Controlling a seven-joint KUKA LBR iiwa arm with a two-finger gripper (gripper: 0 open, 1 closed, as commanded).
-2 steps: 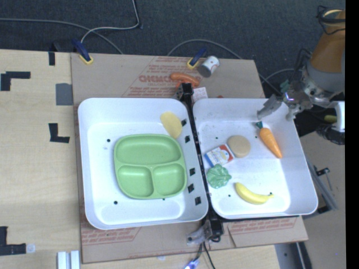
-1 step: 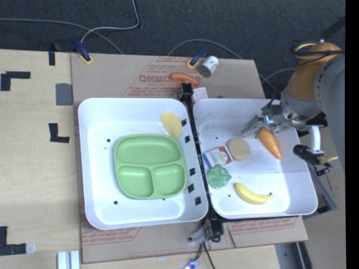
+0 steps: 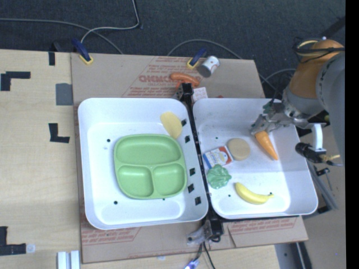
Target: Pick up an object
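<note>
Gripper (image 3: 262, 124) fingers sit low over the right bin (image 3: 297, 206), at the thick end of an orange carrot (image 3: 267, 144); whether they are apart or closed on it cannot be told, since the metal tips blur together against the white floor. Behind them the grey arm (image 3: 331, 88) with its orange band (image 3: 308, 74) comes in from the right edge.

That carrot is short, tapered and bright orange, lying slantwise with its narrow tip pointing down and to the right, its broad end touching or just under the fingertips.

Just left of it rests a round tan cookie-like disc (image 3: 239, 148), and beside that a small white packet with red and blue print (image 3: 217, 157). Below the packet lies a green leafy vegetable piece (image 3: 218, 176), and near it toward the front wall a yellow banana (image 3: 252, 193), curved upward at both ends.

Across the divider, the left bin (image 3: 92, 206) holds a green compartment tray (image 3: 150, 166) with three sections, and a pale yellow lemon-shaped piece (image 3: 171, 124) just beside its upper right corner.
</note>
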